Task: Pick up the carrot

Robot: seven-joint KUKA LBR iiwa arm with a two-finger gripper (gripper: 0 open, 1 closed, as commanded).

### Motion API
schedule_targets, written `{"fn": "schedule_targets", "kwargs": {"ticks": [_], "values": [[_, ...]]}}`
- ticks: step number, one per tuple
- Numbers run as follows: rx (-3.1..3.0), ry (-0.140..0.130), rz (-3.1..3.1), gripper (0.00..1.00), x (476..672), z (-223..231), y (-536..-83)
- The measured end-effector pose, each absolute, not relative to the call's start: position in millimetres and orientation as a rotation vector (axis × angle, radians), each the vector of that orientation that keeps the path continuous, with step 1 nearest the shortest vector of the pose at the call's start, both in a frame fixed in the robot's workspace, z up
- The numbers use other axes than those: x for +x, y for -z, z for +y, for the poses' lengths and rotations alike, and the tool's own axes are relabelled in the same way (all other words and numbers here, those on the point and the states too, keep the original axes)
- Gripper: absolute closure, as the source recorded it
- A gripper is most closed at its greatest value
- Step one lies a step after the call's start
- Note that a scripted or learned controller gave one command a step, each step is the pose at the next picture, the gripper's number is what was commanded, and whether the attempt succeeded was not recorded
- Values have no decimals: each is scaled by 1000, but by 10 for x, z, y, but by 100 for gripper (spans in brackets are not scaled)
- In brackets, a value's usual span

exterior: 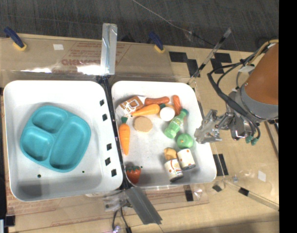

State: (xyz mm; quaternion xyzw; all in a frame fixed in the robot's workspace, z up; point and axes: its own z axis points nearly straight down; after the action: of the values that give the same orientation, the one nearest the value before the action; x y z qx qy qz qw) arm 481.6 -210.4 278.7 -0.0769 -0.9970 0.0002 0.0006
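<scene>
Two white bins sit side by side on my table point(236, 198), and I read them from the near edge back. Nearest me in the right bin point(204, 171) lies a small tomato point(133, 174) in the front left corner, with two cans point(180, 163) toward the front right. Behind those I see a green apple point(185, 141) and a green bottle point(175, 124). The carrot point(124, 136) lies along the bin's left wall, its leafy end pointing away from me. A second, paler carrot-like piece point(146, 110) lies farther back by a white egg point(167, 113), so I hedge on which one is meant. The left bin point(12, 174) holds a teal divided tray point(55, 137).

My hand point(209, 129) hangs just outside the right bin's right wall, apart from everything in it. The carrot is across the bin from it, well to its left. The hand holds nothing; whether it is spread or closed I cannot tell.
</scene>
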Motion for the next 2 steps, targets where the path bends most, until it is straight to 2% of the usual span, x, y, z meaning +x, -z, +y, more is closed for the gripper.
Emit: {"fn": "schedule_targets", "kwargs": {"ticks": [1, 2], "values": [[205, -2, -3137, 100, 4785, -2001, -2863], [625, -4, -3082, 100, 4882, -2098, -2978]]}}
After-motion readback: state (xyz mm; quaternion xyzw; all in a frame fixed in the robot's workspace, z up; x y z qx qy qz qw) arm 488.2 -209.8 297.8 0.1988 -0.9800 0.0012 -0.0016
